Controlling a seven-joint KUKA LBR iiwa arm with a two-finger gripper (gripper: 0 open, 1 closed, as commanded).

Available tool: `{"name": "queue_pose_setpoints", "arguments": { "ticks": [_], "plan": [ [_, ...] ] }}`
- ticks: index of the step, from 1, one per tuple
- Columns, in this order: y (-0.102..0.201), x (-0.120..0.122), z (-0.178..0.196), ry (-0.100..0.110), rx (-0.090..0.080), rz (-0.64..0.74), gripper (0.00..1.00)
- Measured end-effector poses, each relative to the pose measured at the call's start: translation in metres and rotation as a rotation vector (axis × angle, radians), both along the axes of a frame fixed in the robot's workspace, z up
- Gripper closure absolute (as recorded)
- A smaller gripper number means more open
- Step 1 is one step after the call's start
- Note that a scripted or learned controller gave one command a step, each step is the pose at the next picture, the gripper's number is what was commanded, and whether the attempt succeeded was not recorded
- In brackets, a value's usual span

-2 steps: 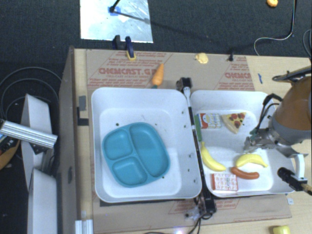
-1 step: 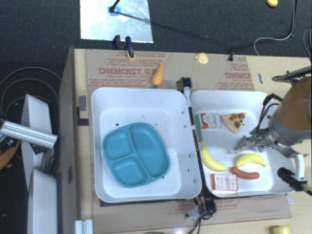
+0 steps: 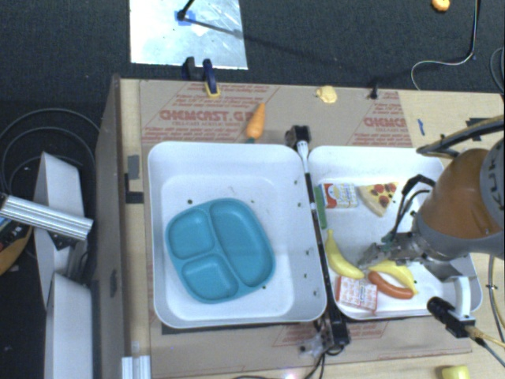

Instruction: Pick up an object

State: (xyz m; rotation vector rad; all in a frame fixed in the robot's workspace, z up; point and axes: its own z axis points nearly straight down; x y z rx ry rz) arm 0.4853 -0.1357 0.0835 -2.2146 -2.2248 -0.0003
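My gripper (image 3: 381, 252) hangs low over the right bin (image 3: 442, 164), reaching in from the right under the grey and orange arm (image 3: 465, 204). Its tip is just right of a yellow banana (image 3: 340, 258) and just above a second yellow piece (image 3: 392, 271) that lies beside a red-orange sausage (image 3: 393, 286). I see nothing held in it. A red and white snack packet (image 3: 356, 294) lies at the bin's front. A pizza slice (image 3: 379, 195) and a small carton (image 3: 339, 195) lie at the back.
The left bin (image 3: 181, 164) holds a blue divided plate (image 3: 219, 249). A black-handled tool (image 3: 309, 181) lies along the divider between the bins. A carrot (image 3: 255, 121) and a yellow lump (image 3: 327, 95) rest on the cardboard behind the bins.
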Motion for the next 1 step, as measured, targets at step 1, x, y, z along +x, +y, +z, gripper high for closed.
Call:
{"name": "queue_pose_setpoints", "arguments": {
  "ticks": [1],
  "plan": [
    [-0.0017, 0.0031, 0.0119, -0.005, 0.000, -0.002, 1.00]
  ]
}}
